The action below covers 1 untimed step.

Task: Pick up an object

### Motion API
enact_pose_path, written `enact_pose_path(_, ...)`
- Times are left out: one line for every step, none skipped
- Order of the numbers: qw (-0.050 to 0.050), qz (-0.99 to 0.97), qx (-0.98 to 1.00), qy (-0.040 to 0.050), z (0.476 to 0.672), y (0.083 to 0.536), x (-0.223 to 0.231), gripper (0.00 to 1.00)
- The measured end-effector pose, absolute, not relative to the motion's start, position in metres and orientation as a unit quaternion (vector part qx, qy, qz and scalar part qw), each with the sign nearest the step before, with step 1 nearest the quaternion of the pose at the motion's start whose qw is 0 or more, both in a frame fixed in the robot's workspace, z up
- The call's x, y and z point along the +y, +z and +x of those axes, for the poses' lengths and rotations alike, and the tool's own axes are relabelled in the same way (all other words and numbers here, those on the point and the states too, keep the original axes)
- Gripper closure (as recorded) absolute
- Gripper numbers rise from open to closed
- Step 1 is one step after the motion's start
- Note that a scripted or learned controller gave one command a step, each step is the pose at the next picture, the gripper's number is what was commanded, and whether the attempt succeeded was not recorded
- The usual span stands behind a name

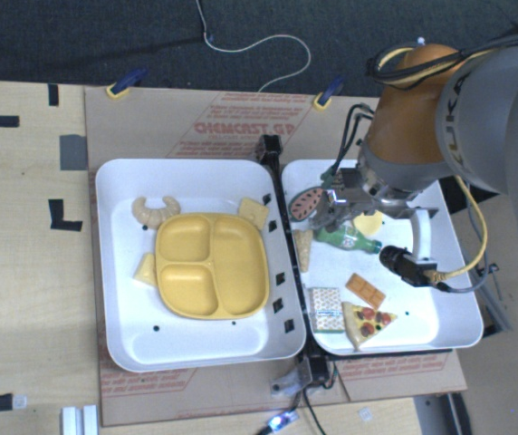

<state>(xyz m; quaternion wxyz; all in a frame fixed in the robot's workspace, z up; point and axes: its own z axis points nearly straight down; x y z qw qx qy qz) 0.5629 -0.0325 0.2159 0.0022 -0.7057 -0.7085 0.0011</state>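
Two white bins (114,270), one yellow tray (212,265), pincer (339,208) grip perhaps unreadable.

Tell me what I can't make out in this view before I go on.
- Gripper: finger state unclear, hidden under the wrist in the camera view.
- Green bottle: one end covered by the gripper.
- Yellow piece: partly under the arm.
- Beige pieces beside the yellow tray: partly hidden by it.
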Motion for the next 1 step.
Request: enact_pose_path(0.0, -0.706, -0.709, -0.0002, 0.5647, 0.2325, -0.0105, 1.0)
